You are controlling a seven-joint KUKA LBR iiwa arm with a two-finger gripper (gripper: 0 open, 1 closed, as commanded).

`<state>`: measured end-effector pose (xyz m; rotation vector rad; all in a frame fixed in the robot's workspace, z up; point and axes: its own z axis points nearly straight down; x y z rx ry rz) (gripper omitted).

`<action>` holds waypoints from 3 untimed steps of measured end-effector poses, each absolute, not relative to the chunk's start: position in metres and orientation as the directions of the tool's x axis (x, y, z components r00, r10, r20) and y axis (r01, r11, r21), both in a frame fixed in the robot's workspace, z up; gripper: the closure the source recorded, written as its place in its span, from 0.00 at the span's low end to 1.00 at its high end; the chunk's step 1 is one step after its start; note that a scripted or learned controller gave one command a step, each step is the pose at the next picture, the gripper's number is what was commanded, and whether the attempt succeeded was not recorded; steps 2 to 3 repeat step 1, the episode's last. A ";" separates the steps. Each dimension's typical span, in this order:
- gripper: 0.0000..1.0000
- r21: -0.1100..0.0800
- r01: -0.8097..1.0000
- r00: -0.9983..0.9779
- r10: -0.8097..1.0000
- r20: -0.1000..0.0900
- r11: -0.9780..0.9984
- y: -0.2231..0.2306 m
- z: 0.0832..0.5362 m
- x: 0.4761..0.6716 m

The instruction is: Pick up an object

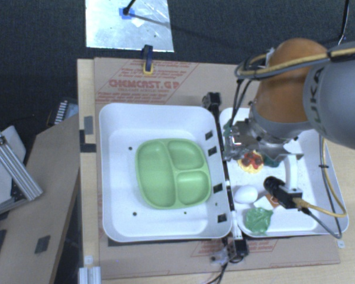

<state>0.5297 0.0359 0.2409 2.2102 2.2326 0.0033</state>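
Fingers [252,156], state impossible to tell, hang over a red-yellow lumpy toy [252,162] beside a smooth white egg [245,194].

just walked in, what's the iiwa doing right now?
The arm is reaching down into the right bin, its wrist over a red and yellow item. A white egg-shaped object and a green leafy piece lie nearer the front of that bin. The left bin holds a green divided plate. Nothing visibly held; the wrist blocks the view of the gripper.
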 end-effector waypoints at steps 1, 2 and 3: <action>1.00 0.000 1.000 -0.009 1.000 0.001 0.009 0.079 0.236 0.526; 1.00 0.000 1.000 -0.009 1.000 0.001 0.009 0.079 0.236 0.526; 1.00 0.000 1.000 -0.009 1.000 0.001 0.009 0.079 0.236 0.526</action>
